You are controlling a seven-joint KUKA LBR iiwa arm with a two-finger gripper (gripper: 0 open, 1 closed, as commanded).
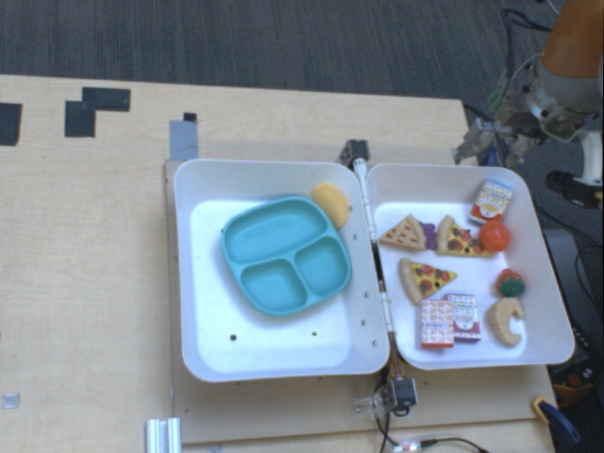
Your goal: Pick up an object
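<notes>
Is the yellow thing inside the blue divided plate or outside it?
Outside. The yellow thing lies on the left bin's white floor against the blue divided plate's upper right rim; all three plate compartments show bare blue.

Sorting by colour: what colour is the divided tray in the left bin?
Light blue, a teal-like shade; the divided tray shows clearly in the camera view.

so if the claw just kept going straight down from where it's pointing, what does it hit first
Probably the far rim of the right bin, or the bench just outside it; the claw hangs above that corner, and depth is unclear.
</notes>
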